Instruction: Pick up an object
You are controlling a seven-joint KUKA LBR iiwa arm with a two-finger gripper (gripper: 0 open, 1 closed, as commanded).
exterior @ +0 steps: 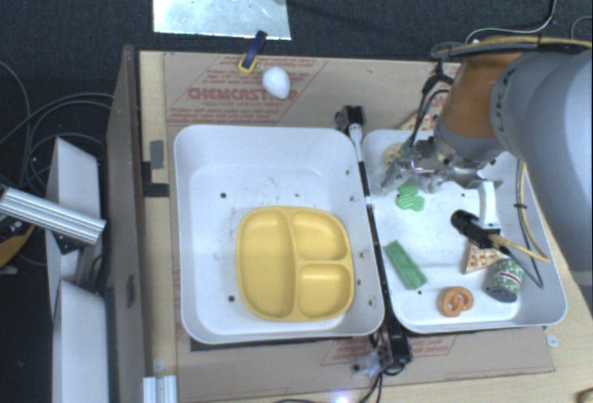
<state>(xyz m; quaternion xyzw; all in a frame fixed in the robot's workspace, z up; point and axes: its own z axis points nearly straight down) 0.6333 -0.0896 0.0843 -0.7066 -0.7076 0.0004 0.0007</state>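
At the upper left of the right bin [547,304], the gripper [414,171] is seen low over a small green object [410,199]; whether it is released or clenched cannot be told. Lower in that bin are found a green block [405,264], a pretzel [456,301] and a can [505,280]. A yellow divided plate [295,262] is held in the left bin [208,170].

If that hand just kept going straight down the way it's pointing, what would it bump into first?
Probably the small green toy lying just under the hand in the right bin. Depth is hard to judge from above, so it might hit the bin floor beside it.
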